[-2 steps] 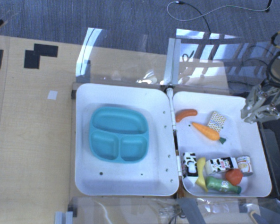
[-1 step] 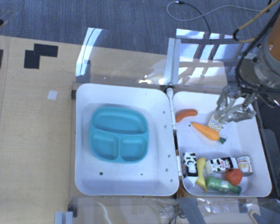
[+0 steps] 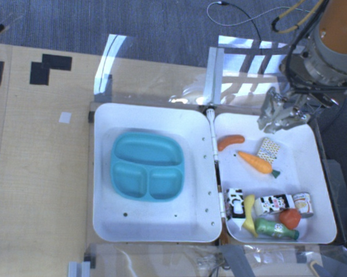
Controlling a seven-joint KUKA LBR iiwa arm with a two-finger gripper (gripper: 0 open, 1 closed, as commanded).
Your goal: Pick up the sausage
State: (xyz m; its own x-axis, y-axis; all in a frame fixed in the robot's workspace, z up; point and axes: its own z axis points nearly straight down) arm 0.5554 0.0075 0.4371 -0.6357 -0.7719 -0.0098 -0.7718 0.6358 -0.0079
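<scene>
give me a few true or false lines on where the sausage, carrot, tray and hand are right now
1. The small reddish-orange sausage lies in the right white bin, near its upper left corner. True.
2. The blue three-compartment plastic tray sits in the right bin. False: it sits in the left white bin.
3. The hand holds the sausage. False: the hand is above the right bin's far edge, apart from the sausage.
4. The orange toy carrot lies to the right of the sausage and lower in the view. True.
5. The sausage rests inside the blue tray. False: it lies on the right bin's floor.
</scene>
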